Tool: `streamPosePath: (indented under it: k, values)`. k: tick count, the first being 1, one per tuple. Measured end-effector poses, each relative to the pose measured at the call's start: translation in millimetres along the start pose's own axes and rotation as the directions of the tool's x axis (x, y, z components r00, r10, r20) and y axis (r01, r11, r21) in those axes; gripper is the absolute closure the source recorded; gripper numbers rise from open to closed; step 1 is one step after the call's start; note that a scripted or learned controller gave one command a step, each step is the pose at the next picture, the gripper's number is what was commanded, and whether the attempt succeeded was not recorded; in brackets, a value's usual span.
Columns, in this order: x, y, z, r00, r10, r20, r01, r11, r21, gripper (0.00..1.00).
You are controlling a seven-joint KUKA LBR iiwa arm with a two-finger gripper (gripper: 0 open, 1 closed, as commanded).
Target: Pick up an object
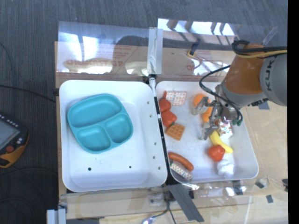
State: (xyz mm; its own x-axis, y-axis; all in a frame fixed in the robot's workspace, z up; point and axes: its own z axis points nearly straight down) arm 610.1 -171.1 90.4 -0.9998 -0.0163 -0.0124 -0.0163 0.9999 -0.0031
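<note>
Camera view: I see hand (214,121) low in right bin (243,169), just above banana (220,142); can't tell its state.

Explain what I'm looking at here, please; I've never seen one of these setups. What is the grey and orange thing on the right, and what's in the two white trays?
One fixed camera looks down at a slant. The grey and orange thing is a robot arm reaching in from the right; its gripper hangs low over the right bin, among toy foods: a waffle, a sausage, a yellow banana-like piece and a red piece. The left bin holds a blue divided plate. The view is too small to tell whether the gripper has hold of anything.
</note>
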Motion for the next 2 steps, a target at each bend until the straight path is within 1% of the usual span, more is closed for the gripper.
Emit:
streamPosePath:
  k: [1, 2]
  values:
    - [-2, 0, -12, 1.0, -0.001, 0.007, 0.001, 1.0, 0.005, 1.0]
    - [-32, -15, -1, 0.947, 0.322, -0.004, -0.322, 0.947, 0.0, 1.0]
